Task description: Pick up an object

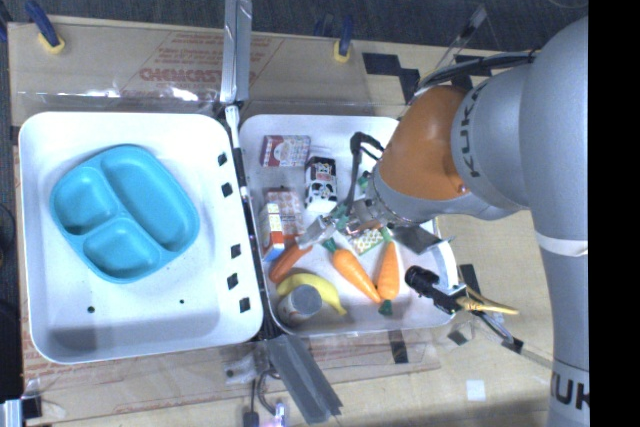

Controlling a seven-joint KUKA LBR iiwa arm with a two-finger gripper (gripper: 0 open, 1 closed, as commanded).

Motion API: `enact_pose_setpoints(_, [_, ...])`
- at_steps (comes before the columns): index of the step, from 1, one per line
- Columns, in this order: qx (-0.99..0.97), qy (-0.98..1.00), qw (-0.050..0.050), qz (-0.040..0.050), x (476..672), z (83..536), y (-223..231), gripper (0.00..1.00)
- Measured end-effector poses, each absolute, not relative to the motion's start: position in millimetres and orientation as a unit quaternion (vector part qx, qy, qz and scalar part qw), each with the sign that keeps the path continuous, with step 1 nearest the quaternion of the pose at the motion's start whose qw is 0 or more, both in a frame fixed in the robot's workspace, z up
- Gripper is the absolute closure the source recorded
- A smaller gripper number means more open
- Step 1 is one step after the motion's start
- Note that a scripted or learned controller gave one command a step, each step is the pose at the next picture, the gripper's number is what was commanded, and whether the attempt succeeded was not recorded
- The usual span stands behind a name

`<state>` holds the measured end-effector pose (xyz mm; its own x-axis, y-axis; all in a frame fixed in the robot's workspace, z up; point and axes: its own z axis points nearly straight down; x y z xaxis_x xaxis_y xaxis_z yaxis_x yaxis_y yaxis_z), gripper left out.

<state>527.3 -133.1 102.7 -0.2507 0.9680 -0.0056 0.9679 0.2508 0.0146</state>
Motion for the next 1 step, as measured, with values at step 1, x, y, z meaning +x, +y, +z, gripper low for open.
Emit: enact_pose_setpoints(1, [0.556, 0.831, 0.009, 0.0031, 592.0, 99.9, -138.5, 0.00])
